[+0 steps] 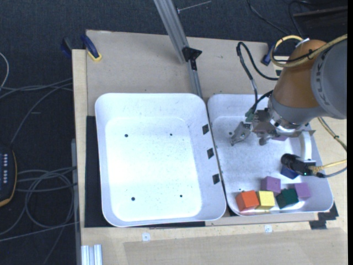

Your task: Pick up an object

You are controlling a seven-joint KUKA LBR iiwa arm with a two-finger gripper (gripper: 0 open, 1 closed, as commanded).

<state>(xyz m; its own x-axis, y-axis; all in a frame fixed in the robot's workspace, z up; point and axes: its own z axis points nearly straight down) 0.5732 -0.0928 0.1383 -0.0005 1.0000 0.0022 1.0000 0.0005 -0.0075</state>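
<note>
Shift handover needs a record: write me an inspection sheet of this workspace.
Surface: wooden bench bearing a white left bin and a white right bin.
Job's things: orange block, yellow block, green block, purple block and second purple block, clustered in the right bin's near corner.
Clutter: blue-and-yellow clamp at the bench's far left corner.
Grippers: gripper open over the right bin's far half, holding nothing.
Cables: black cable leading to the wrist; loose cables on the floor.
Surroundings: dark carpet; slanted metal bar.
</note>
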